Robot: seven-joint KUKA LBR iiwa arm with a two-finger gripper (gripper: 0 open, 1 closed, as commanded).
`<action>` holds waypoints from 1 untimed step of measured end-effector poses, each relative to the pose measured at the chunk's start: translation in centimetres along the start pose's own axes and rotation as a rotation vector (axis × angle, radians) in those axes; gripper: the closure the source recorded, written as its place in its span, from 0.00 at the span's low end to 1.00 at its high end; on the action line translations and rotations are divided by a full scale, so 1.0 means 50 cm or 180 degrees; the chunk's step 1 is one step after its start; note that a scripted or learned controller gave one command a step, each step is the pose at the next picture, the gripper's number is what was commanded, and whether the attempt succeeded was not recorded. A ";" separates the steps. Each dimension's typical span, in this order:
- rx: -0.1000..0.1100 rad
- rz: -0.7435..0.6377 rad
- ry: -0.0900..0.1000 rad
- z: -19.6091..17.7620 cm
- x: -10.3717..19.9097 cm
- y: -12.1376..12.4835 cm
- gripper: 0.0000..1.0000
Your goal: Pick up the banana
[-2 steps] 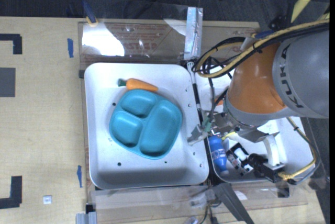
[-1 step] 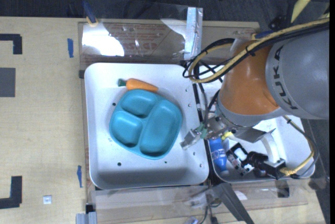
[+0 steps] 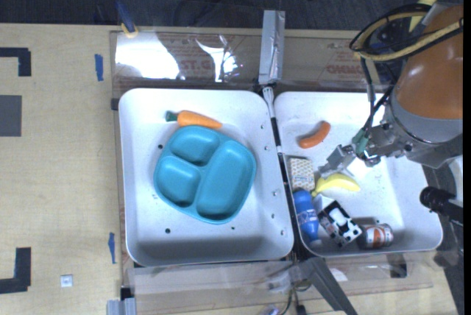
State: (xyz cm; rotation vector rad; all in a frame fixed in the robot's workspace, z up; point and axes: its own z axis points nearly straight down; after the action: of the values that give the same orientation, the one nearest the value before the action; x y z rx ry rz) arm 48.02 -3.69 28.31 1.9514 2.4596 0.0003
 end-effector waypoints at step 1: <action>0.0006 -0.0353 0.0006 0.176 -0.065 0.002 0.00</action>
State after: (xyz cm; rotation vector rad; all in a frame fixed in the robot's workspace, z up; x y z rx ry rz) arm 48.84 -6.83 19.50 1.8138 2.5662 -0.0004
